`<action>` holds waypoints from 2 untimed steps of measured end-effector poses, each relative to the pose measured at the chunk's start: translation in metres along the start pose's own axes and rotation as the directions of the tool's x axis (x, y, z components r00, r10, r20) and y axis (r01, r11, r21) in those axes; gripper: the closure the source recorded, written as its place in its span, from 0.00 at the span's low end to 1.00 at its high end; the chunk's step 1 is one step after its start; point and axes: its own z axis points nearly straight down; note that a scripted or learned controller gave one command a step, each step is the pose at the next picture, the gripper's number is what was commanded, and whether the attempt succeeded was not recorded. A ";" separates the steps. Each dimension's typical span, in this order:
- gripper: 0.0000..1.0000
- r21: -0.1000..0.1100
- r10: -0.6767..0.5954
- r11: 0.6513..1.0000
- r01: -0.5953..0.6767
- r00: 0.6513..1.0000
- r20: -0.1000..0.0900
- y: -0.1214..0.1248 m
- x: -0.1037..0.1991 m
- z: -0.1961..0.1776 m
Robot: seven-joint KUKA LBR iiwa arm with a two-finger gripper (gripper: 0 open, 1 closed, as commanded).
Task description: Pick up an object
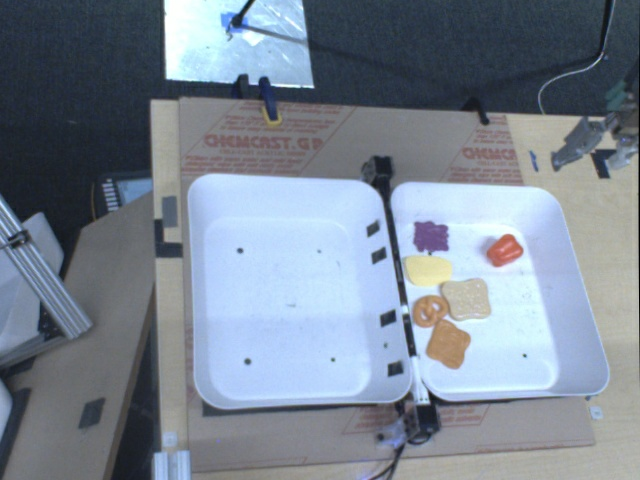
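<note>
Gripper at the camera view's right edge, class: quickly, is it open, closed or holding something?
Gripper: cannot be told. It sits outside the right-hand shallow white bin, apart from the small red pepper-shaped toy and the other pieces.

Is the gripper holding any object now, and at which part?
Nothing is held. The gripper is outside the right bin, away from the red pepper.

In the right bin (560,268) lie a purple grape bunch (431,235), a red pepper (505,250), a yellow cheese piece (428,270), a pretzel (429,311), a pale toast slice (467,299) and an orange-brown toast slice (449,344), clustered leftward.
</note>
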 end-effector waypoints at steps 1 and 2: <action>0.00 0.006 -0.004 1.000 0.004 1.000 -0.007 0.063 0.086 -0.097; 1.00 0.015 0.000 1.000 0.000 1.000 -0.004 0.062 0.080 -0.104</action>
